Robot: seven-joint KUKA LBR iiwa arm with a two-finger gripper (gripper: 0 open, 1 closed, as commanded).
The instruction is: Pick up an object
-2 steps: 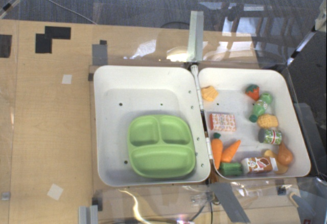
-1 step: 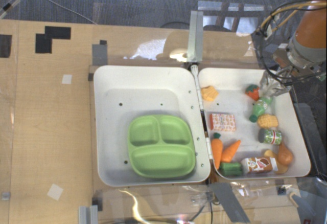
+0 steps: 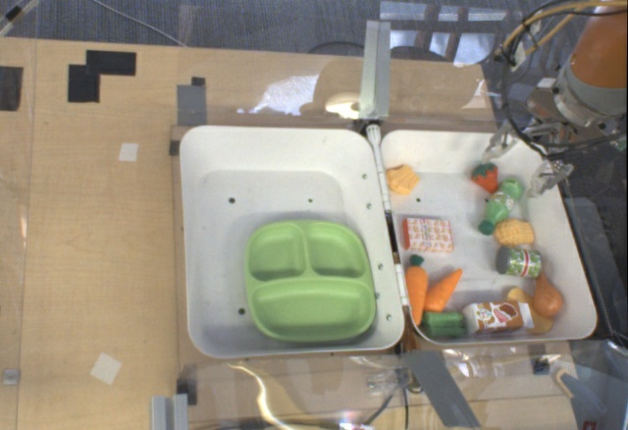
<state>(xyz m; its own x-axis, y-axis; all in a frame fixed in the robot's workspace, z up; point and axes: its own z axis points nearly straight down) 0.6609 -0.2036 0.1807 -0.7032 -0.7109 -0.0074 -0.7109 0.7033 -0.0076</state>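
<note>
Setting: wooden bench (image 3: 88,251) with two white bins side by side, dark carpet beyond.
Pincer: pincer (image 3: 525,158) up at the right bin's (image 3: 461,207) far right corner, arm (image 3: 599,65) reaching in from the right; grip state, cannot tell.
Nearest: red-and-green vegetable (image 3: 486,176) just beside it, green piece (image 3: 498,205) below.
Further along: one corn cob (image 3: 514,233), one can (image 3: 519,262), one brown piece (image 3: 548,299), one bottle (image 3: 498,317).
Middle: one patterned box (image 3: 428,235), two carrots (image 3: 429,288), one yellow piece (image 3: 402,180), one green item (image 3: 444,324).
Left bin: left bin (image 3: 226,173) holds one green divided plate (image 3: 310,279).
</note>
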